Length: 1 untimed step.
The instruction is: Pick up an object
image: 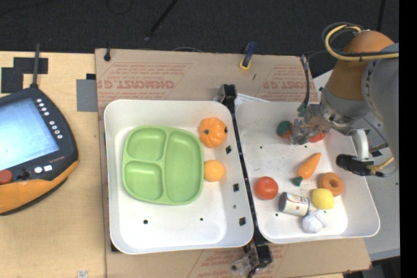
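Note:
My gripper (303,131) is low over the back of the right bin (365,221). It sits between a small green and red toy (284,129) on its left and a red piece (317,137) on its right, close to both. An orange carrot (309,166) lies just in front of it. Further forward are a red tomato (266,187), a brown donut (331,183), a yellow lemon (322,198), a small can (294,204) on its side and a white lump (313,222).
The left bin (130,231) holds a green divided plate (163,165), an orange pumpkin (213,131) and an orange ball (214,170). A black divider (240,166) runs between the bins. A tablet-like pendant (29,146) lies at the far left.

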Each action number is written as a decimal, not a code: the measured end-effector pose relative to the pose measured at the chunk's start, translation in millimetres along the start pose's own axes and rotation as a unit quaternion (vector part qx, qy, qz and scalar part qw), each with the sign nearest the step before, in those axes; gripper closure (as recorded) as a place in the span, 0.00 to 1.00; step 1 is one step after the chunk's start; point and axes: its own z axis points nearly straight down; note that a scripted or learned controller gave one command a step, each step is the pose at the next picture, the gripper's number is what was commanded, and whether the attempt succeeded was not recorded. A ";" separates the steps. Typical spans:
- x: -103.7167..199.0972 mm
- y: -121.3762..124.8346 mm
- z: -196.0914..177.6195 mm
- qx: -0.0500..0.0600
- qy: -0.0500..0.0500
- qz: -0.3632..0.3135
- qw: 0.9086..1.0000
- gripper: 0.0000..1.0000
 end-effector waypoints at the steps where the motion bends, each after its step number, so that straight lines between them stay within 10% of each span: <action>1: 136.1 3.8 -96.8 -0.012 0.001 -0.007 1.000 1.00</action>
